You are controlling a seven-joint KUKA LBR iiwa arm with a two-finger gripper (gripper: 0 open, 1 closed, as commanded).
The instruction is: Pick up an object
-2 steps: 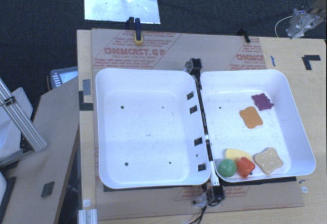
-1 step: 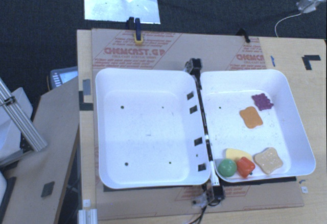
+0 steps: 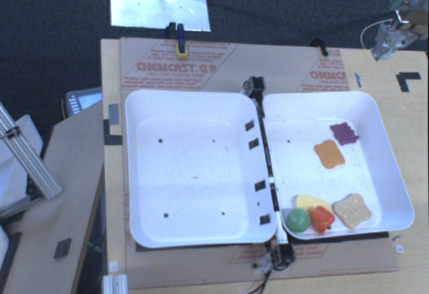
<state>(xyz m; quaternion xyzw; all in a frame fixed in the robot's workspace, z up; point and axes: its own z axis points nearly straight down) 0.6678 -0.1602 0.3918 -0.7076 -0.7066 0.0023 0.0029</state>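
- Camera view: my gripper [image 3: 395,35] hangs at the far right corner of the table [image 3: 221,61], outside both bins, near the picture's upper right edge; it is small and blurred there, so I cannot tell how it stands, and I see nothing held in it.
- Two white bins sit side by side on the table. The left bin [image 3: 144,152] shows only its floor with a few small dark dots.
- The right bin [image 3: 375,118] carries all the objects.
- A purple piece [image 3: 343,132] lies near the right bin's far right corner.
- An orange slab [image 3: 329,153] lies just beside the purple piece, toward the near side, apart from it.
- Along the right bin's near edge sits a cluster: a green ball [image 3: 298,220] nearest the divider, a red piece [image 3: 322,218] touching or just beside it, a yellow wedge [image 3: 310,202] behind those two, and a toast slice [image 3: 352,210] at the right end of the row.
- A yellow clamp [image 3: 181,45] grips the table's far edge, above the left bin.
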